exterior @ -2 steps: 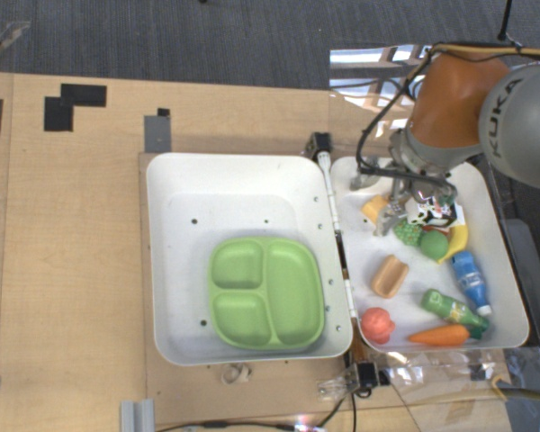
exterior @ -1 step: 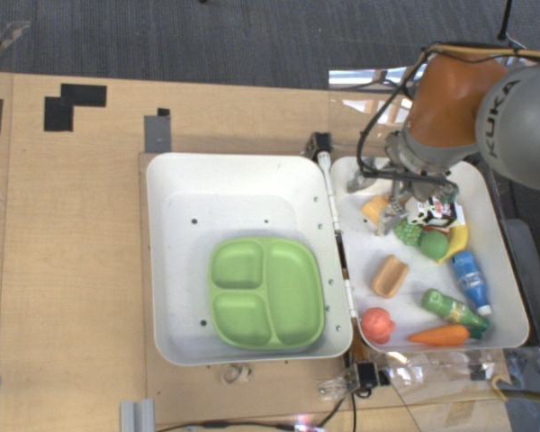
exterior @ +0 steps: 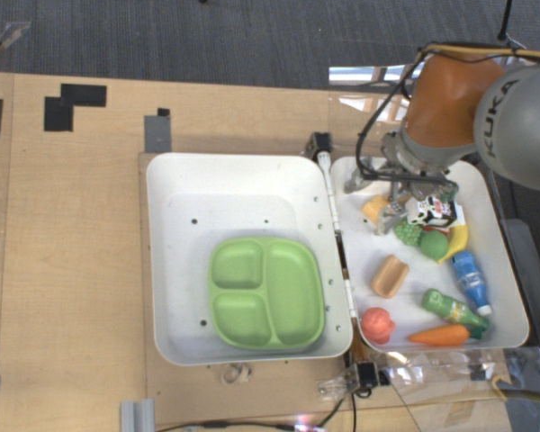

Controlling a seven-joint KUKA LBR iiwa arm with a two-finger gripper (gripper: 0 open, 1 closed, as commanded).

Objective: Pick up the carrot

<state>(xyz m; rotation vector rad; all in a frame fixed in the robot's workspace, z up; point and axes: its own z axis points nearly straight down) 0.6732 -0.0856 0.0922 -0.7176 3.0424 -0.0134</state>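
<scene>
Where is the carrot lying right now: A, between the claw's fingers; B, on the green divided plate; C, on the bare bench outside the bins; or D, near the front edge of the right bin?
D: the carrot lies along the right bin's front edge, beside the green bottle.

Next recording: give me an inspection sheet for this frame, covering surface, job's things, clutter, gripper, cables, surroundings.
Surface: wooden bench bearing two white bins, left bin, right bin.
Job's things: carrot lying at the right bin's near edge, untouched.
Clutter: green divided plate in left bin; red ball, bread roll, green bottle, blue bottle in right bin.
Gripper: gripper low over the right bin's far toys, away from the carrot.
Cables: black cable looping beside the wrist.
Surroundings: dark carpet.
</scene>
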